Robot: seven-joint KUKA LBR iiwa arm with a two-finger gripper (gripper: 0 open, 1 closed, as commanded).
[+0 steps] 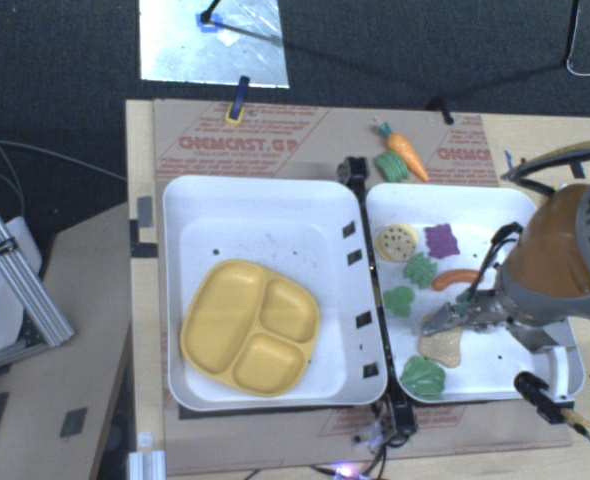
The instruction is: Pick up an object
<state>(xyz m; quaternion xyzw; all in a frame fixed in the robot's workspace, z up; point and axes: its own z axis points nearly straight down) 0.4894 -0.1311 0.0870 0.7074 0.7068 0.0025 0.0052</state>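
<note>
The right bin [535, 368] holds several small toy foods: a round tan cookie [396, 240], a purple piece [440, 238], a green broccoli piece [419, 268], an orange sausage [455, 279], a second green piece [399, 300], a tan bread slice [441, 347] and a green leafy piece [423, 376]. My gripper [447, 318] reaches in from the right, low over the bin floor. It sits just above the bread slice and below the sausage. Nothing visibly hangs from it. The arm's orange band [565, 253] covers the bin's right part.
In the left bin [265, 208] lies a yellow compartment plate [250, 326]. Behind the bins, on the cardboard, lie a toy carrot [408, 151] with a green piece [390, 166], and a blue-and-yellow tool [238, 101]. A black divider clip [356, 171] sits between the bins.
</note>
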